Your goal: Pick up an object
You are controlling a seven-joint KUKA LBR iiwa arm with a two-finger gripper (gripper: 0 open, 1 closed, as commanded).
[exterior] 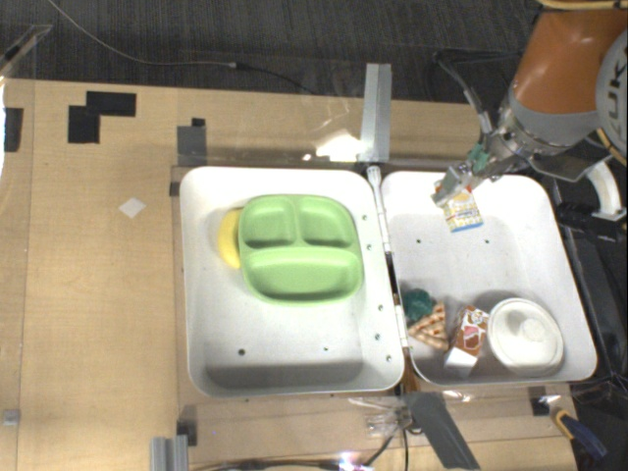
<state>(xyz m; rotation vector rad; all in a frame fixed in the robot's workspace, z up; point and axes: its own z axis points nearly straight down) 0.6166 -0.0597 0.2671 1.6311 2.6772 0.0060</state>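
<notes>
Nearest the camera, along the front wall of the right bin (564,263), sit several loose things close together: a white bowl (525,332), a small carton (469,334) just left of it, a pizza-slice toy (429,326) and a dark green item (416,302) touching that slice. In the left bin (196,292) a green divided tray (297,245) lies upside-up near the middle, with a yellow object (228,238) tucked partly under its left edge. Farther back, above the rear part of the right bin, the claw (459,186) hangs from the grey and orange arm (564,62), which leans in from the right over the wooden counter (88,263). A small card or packet with blue and yellow print (463,212) appears just beneath the claw's tip, and it seems to be off the bin floor, tilted and dangling. It looks pinched at its upper edge between nearly closed fingers, though the contact is small in the frame and hard to confirm. Judged from this, the pick appears largely done: a thing seems lifted. What remains is to carry it clear without the thin edge slipping loose.
</notes>
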